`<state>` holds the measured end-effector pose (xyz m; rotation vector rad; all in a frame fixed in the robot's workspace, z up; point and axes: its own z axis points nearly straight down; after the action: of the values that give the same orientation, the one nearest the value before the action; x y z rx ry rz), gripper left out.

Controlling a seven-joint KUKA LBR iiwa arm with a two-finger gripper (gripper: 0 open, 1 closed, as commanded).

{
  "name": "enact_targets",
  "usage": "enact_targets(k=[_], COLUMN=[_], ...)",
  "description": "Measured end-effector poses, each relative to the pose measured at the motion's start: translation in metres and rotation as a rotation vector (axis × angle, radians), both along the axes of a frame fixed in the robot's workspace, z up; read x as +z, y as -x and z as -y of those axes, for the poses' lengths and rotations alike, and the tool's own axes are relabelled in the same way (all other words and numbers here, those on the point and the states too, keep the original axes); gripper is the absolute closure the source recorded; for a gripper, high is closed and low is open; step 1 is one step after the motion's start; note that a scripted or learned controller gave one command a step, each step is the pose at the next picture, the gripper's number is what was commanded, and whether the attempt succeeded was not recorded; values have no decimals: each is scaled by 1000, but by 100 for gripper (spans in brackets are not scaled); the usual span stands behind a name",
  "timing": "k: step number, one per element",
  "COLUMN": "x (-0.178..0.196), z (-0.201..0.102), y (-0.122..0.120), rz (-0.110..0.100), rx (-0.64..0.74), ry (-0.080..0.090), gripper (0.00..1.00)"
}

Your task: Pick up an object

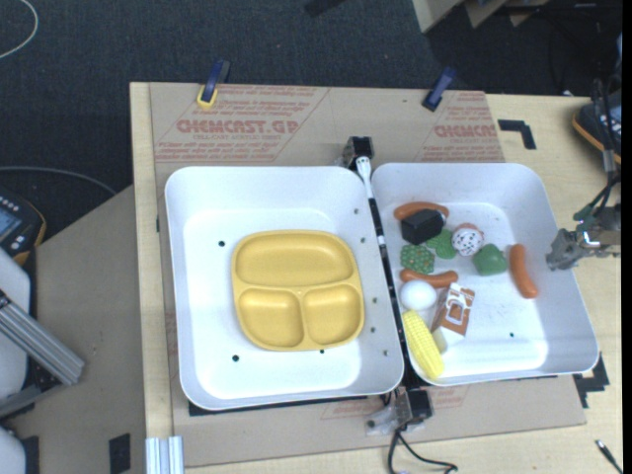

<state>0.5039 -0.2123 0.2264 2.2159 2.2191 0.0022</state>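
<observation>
Pincer: the pincer point(570, 248) hovered at the right bin's point(553, 349) right rim; whether spread or pressed together, I could not tell
Objects: toy food clustered along that bin's left side; an orange sausage point(522, 271) lay nearest the rim
Risk: crowding might cause a miss

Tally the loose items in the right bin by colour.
Orange: 3, sausage, sausage, sausage
Green: 3, toys
White: 2, egg, spotted ball
Yellow: 1, corn
Black: 1, block
Orange-and-white: 1, carton
Total: 11
</observation>
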Motion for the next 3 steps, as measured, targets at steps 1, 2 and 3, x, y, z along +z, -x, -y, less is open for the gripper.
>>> enact_targets(k=[1,2,3], x=[7,-4,3], z=[-50,-96,-154], y=[-14,-30,-54], rz=[0,-6,-1], rx=[5,4,6], ry=[-3,-4,-4], gripper=[100,100,100])
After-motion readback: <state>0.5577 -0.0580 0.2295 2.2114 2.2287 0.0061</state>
